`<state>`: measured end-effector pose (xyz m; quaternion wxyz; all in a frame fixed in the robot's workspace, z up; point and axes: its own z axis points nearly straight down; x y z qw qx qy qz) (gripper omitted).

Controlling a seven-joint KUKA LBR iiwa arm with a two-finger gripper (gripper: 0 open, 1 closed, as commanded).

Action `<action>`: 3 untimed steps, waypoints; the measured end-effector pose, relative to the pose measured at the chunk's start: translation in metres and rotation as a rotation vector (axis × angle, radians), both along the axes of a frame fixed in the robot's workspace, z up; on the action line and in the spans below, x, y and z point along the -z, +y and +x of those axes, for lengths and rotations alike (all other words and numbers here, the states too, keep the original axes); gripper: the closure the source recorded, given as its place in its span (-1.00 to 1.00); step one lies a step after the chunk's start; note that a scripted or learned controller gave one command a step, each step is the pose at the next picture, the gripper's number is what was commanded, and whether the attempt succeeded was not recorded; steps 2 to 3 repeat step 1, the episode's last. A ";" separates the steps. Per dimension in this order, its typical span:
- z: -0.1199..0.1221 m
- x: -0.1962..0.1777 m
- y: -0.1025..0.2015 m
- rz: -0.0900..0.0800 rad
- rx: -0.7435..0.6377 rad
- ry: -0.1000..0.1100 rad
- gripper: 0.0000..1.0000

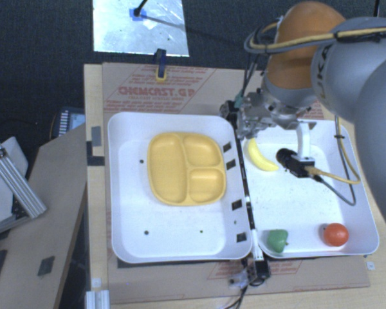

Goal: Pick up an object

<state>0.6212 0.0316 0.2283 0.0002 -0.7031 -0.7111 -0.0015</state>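
While the tool [249, 129] hovers over a curved banana [260, 158] — grip unclear — a smooth yellow three-compartment plate [184, 168] fills the left bin [125, 237].

Red print, apparently "CHEMCAST G P", on the cardboard sheet [199, 82]

Dark speckled floor [38, 37] surrounds a tan bench top [64, 192]. At 12 o'clock lies a shiny silver square sheet [141, 18] bearing a blue tape patch [138, 13]. At 9 o'clock, a ribbed aluminium rail [9, 172] slants across the frame.
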 end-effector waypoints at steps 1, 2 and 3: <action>-0.021 0.000 0.045 -0.002 0.003 0.002 1.00; -0.021 0.000 0.045 -0.002 0.003 0.002 1.00; -0.021 0.000 0.045 -0.002 0.003 0.002 1.00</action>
